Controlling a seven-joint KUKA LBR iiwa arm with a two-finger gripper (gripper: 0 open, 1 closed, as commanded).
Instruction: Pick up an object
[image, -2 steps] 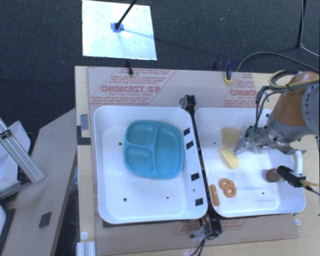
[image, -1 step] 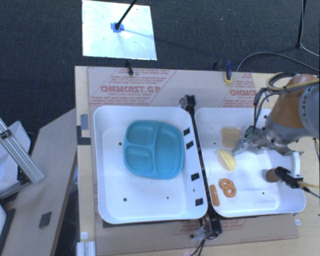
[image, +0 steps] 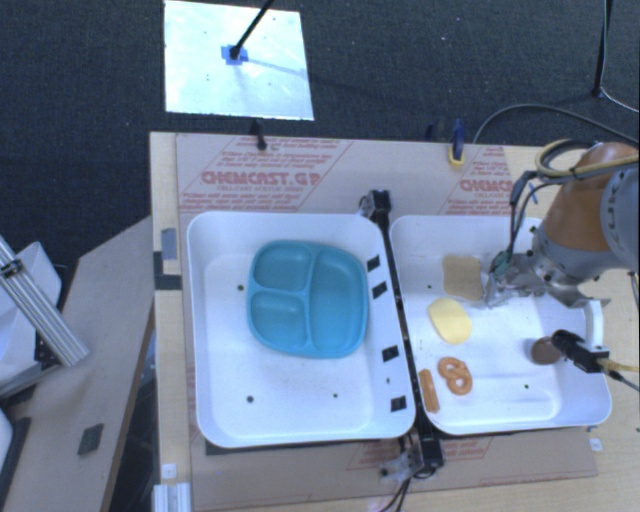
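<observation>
The right bin (image: 520, 410) holds several small food items. A tan flat slice (image: 461, 276) lies at its upper left, and a yellow lump (image: 451, 321) sits just below it. Lower down are an orange pretzel (image: 456, 375) and an orange stick (image: 428, 390) by the bin's left wall. A brown round piece (image: 544, 350) lies toward the right. My gripper (image: 498, 287) is low in the right bin, at the right edge of the tan slice, and I cannot tell whether it touches the slice.
The left bin (image: 230, 400) holds a blue divided plate (image: 306, 298). A black divider with clips (image: 392, 320) runs between the bins. A black clamp-like part (image: 580, 352) juts in beside the brown piece. The grey and orange arm (image: 590, 220) covers the right bin's upper right corner.
</observation>
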